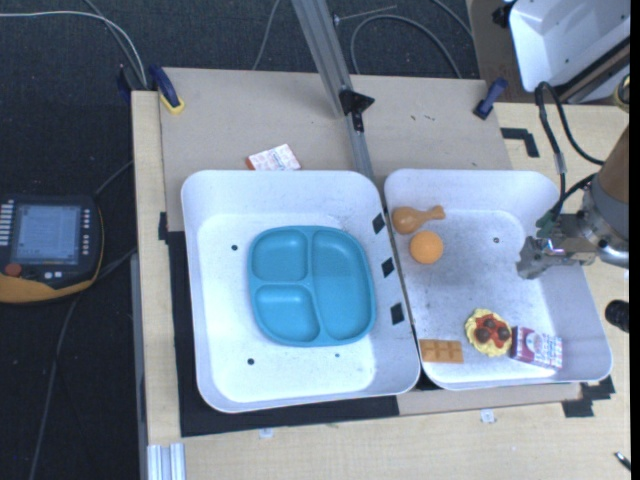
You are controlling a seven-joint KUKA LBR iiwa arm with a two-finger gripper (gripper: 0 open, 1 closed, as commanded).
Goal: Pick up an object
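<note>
Left bin [215,368]: holds a blue sectioned tray [312,284], lying flat near the bin's middle, three compartments, nothing in them. Behind this bin, on the bare surface [240,118], a small red-and-white packet [273,158].

Right bin [505,190]: five candidates. Far-left corner, a tan drumstick-shaped toy [415,217], long axis running left-right, thick end to the left. Just in front of it, nearly touching, an orange ball [427,248]. Along the near wall, left to right: a small orange cracker-like block [441,350], a round yellow piece with dark red topping [488,331], and a red-and-white carton [537,349] lying flat, close beside the round piece.

Hand [533,260]: over the right side of the right bin, near its right wall, nothing visibly between the fingers. Whether they are spread or pressed together cannot be told at this size and angle.

Key relation, as judged: the near-wall cluster lies toward the camera from the hand, with the carton and round piece the closest things. The ball and drumstick lie well apart from it, to the left across open bin floor. Shortest move would be toward the near wall. The carton's nearness to that wall and to its neighbour may crowd a grasp; the ball sits freer but may roll.
</note>
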